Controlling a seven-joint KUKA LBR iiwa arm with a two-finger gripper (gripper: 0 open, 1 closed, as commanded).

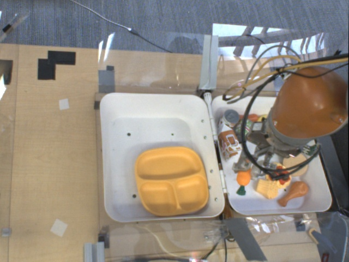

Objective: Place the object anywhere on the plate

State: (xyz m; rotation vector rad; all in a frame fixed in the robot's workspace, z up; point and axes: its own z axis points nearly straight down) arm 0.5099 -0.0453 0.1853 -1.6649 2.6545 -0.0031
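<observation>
A yellow three-compartment plastic plate (pixel 172 180) is seen in the left shallow white bin (pixel 117 146) on the wooden bench (pixel 49 162). The claw (pixel 271 162) is lowered into the right white bin (pixel 322 198), under the orange-banded arm (pixel 308 105); whether it is open or closed cannot be told. Toy foods are scattered there: a small orange carrot-like piece (pixel 243 177) at the claw's eight o'clock, a tan cracker (pixel 267 189) at six o'clock, a brown drumstick (pixel 293 193) at five o'clock, a brown-and-white carton (pixel 229 142) at ten o'clock
</observation>
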